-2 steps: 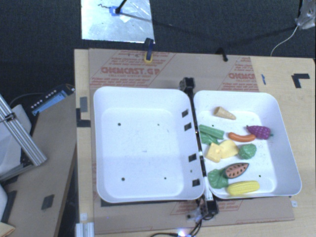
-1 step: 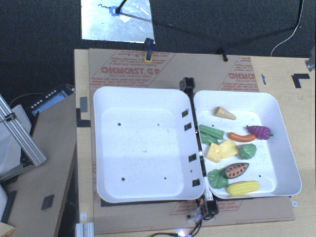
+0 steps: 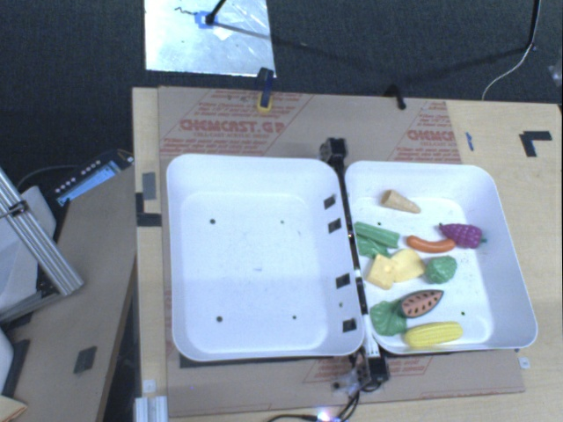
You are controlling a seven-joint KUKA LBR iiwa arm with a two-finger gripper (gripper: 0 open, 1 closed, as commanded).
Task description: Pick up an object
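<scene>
Pincer: we cannot tell whether it is released, clenched or grasping anything, so we place things by the bins instead.
Task's things: we see the toy foods all lying in the right bin (image 3: 506, 262), bunched in its left half.
Left bin (image 3: 189, 236): we see a white floor with a few small dark dots and a low rounded rim.
Seam (image 3: 345, 236): the two bins touch here, and we count several black clips along the joined rims.
Far row: a wedge (image 3: 400, 202) lies alone, apart from the rest, near the far wall.
Middle row: beans (image 3: 376, 235) sit just beside the seam; a sausage (image 3: 429, 244) touches the grapes (image 3: 461, 233) at its right tip.
Centre: cheese (image 3: 393, 268) lies next to broccoli (image 3: 440, 269), close or touching.
Near row: a leaf (image 3: 385, 317), a brown slice (image 3: 421, 303) and corn (image 3: 432, 333) crowd together; the corn lies close to the near rim.
Open room: we find bare floor along the right bin's right wall and between the wedge and the far-right corner.
Surface: both bins rest on cardboard (image 3: 229, 121) with red print, laid on a pale bench (image 3: 145, 148).
Room: we see dark carpet (image 3: 70, 60), a shiny sheet (image 3: 189, 33), a yellow clamp (image 3: 264, 90) at the cardboard's far edge, and a metal rail (image 3: 35, 244) at left.
</scene>
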